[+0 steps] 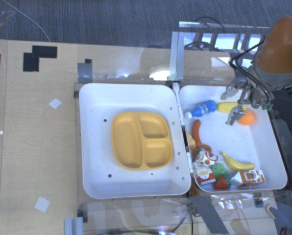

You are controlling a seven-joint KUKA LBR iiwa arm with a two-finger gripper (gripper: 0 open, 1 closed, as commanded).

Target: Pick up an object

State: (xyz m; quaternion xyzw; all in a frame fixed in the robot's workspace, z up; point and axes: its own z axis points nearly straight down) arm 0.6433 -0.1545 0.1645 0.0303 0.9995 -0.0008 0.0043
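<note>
My gripper (250,112) hangs over the back of the right bin (278,155), open, with nothing held between its fingers. One fingertip (232,119) points down just left of an orange ball (247,118). A yellow object (227,107) and a blue bottle (203,108) lie to the left of the gripper. Nearer the front lie a red sausage (197,132), a banana (237,162), a small carton (203,164), a juice box (252,178), a green item (219,170) and a red strawberry (222,182).
The left bin (94,131) holds a yellow divided tray (141,140). A metal frame (219,35) stands behind the right bin, and the arm's orange band (280,45) looms over its back right corner. A divider (181,131) separates the bins.
</note>
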